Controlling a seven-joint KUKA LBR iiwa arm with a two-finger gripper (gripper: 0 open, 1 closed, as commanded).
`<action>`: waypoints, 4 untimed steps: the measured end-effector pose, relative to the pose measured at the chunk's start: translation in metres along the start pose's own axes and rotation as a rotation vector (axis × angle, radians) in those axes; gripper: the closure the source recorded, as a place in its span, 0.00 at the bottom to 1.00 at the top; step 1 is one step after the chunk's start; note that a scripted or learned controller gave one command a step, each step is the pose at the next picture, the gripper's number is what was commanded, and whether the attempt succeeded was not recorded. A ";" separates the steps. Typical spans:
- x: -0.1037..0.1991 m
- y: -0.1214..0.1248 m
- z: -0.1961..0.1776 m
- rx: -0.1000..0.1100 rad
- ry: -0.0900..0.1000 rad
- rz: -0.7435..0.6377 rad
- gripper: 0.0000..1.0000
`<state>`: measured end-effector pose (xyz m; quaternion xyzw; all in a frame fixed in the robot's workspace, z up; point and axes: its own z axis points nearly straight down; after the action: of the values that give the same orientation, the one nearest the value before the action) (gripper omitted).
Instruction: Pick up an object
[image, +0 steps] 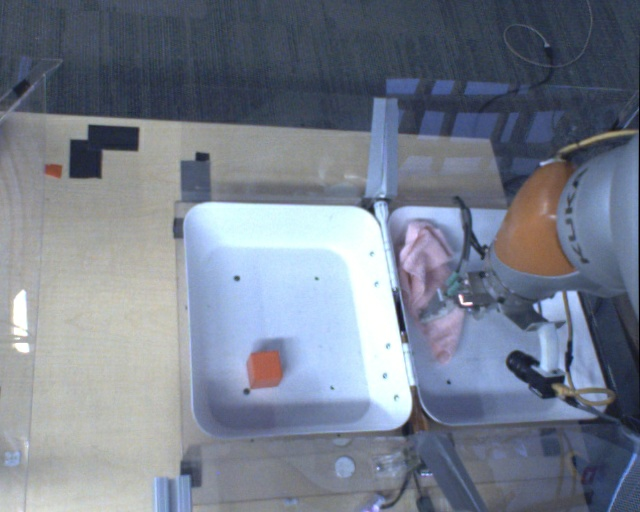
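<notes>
The gripper (452, 297) is low inside the right bin (480, 405), and it sits on the right edge of the pink cloth (428, 270); whether it is clamped on the cloth or not, I cannot tell, because the tip is small and mixed with the folds. The pink cloth is crumpled and lies along the left wall of the right bin, from near the far wall down to about the middle of the bin, with its lower end hanging toward the bin floor. The grey arm (610, 220) with its orange band (535, 230) comes over the right wall of the right bin and covers the far right corner of it. A black cable (466, 225) rises from the wrist over the far part of the same bin. A black part with a yellow cable (540, 375) is over the right side of the right bin, nearer to the front wall. Just to the left of the right bin, touching it along a metal strip, is the left bin (210, 300), and an orange block (265, 369) lies on its floor, well apart from the right bin, near the front left corner
</notes>
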<state>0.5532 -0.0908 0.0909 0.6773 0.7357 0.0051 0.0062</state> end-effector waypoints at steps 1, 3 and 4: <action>-0.011 0.023 -0.072 0.010 0.000 0.262 0.00; -0.048 0.088 -0.141 0.006 -0.002 0.167 0.00; -0.004 0.099 -0.012 0.011 0.002 0.056 0.00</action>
<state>0.6518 -0.0869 0.1042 0.6978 0.7163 0.0017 0.0017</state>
